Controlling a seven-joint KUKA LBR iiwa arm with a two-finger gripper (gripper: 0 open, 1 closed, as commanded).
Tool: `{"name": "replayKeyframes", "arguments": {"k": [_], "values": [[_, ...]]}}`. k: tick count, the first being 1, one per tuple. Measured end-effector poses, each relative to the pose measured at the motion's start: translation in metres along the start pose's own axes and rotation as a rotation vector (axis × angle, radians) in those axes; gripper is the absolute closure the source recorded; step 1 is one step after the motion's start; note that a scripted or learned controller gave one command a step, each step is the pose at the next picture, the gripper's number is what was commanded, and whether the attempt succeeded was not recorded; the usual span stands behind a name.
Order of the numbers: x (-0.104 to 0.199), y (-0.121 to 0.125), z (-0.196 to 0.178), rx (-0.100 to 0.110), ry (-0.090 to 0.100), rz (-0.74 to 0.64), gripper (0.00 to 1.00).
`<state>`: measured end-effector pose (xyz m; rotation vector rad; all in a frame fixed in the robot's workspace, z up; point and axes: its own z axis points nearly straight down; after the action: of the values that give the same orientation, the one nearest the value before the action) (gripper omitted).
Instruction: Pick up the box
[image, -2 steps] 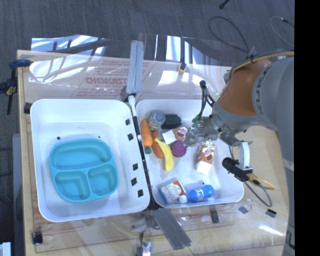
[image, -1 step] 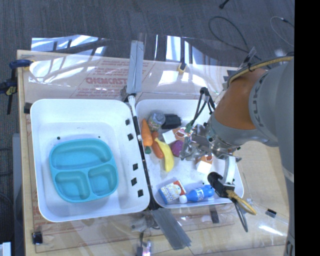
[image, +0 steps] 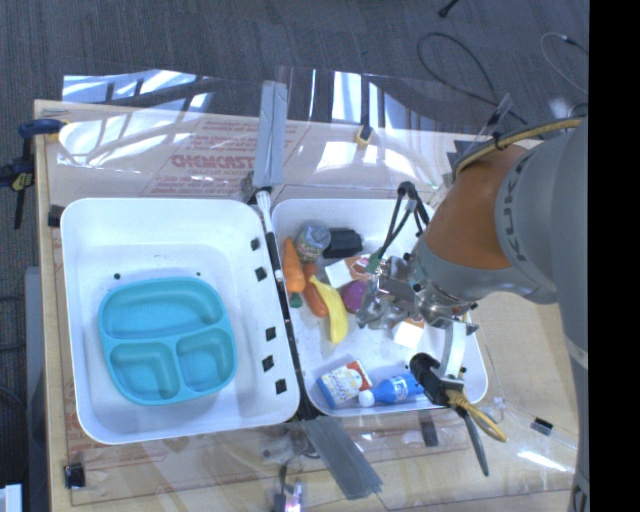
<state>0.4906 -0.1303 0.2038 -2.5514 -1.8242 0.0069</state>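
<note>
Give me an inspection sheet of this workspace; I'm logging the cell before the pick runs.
Surface: two white bins, left bin, right bin.
Job's things: small box lies near right bin's front wall.
Clutter: banana, carrot, blue bottle; blue tray in left bin.
Grippers: gripper low over right bin; finger state unclear.
Cables: black cable along the wrist.
Surroundings: dark floor with loose wires.

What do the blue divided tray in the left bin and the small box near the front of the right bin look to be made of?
The blue three-compartment tray looks like moulded plastic: one even colour, rounded corners, soft sheen. The small red, white and blue box is probably printed cardboard, given its flat printed faces and crisp edges, though it is too small to be sure. It lies beside a blue-and-white tube.
</note>
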Motion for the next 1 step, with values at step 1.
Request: {"name": "replayKeyframes", "arguments": {"k": [1], "values": [[0.0140, 0.1043, -0.0374, -0.004, 0.000, -0.049, 1.00]]}}
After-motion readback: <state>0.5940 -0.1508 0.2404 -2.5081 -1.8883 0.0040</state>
